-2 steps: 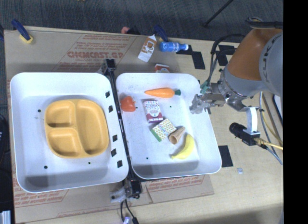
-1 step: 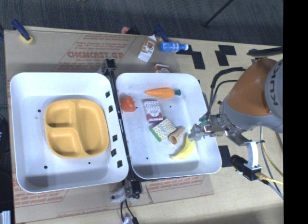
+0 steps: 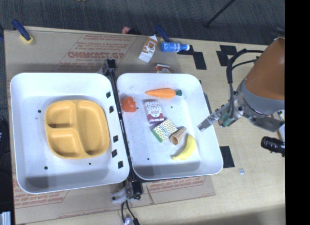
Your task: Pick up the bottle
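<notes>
Find the blue bottle [image 3: 173, 47] at the top middle of the frame, lying on the bench [image 3: 242, 190] outside the right bin [image 3: 206, 163], well apart from the gripper [image 3: 208, 122] by that bin's right rim, too blurry to tell if open or closed.
</notes>
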You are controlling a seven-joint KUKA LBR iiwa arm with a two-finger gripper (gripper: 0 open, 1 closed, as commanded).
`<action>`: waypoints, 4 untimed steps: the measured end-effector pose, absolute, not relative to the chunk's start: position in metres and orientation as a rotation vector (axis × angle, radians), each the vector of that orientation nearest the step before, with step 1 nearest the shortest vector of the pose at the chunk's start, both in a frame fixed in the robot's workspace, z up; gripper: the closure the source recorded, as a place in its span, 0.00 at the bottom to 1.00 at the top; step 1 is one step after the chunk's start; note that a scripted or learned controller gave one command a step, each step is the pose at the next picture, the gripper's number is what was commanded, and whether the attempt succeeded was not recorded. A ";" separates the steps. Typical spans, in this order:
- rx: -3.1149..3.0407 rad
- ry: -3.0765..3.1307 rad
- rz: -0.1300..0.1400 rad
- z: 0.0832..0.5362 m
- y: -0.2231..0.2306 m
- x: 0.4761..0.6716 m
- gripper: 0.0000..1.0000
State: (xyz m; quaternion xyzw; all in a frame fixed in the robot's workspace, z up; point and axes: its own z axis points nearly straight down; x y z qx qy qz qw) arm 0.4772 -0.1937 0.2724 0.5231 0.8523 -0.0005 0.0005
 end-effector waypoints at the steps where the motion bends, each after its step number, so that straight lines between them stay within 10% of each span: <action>1: 1.604 2.704 -0.002 0.235 -0.150 0.477 1.00; 3: 1.192 2.911 -0.001 0.192 -0.069 0.477 1.00; 4: 1.606 2.699 -0.001 0.282 -0.080 0.477 1.00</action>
